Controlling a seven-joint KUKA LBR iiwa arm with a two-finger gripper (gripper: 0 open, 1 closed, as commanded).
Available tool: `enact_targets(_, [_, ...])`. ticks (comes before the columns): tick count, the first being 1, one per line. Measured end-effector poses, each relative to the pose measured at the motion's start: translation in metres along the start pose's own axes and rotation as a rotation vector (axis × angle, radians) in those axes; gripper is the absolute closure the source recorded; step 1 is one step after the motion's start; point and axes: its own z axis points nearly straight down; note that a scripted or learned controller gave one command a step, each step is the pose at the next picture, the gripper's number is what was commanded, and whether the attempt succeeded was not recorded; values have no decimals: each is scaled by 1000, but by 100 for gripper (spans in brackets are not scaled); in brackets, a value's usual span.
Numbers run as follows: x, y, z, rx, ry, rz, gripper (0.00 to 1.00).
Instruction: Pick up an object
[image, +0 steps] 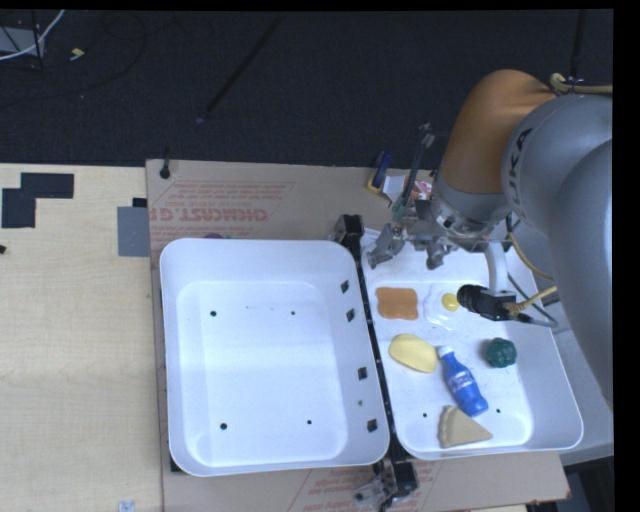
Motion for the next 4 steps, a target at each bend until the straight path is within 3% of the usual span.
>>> enact_targets(1, [98, -5, 8, 17, 4, -2, 0])
enact_targets(2, [203, -10, -93, 6, 6, -5, 0])
enact_targets(3, [271, -63, -78, 21, 1, -1, 0])
enact_targets(4, [283, -63, 54, 29, -6, 3, 0])
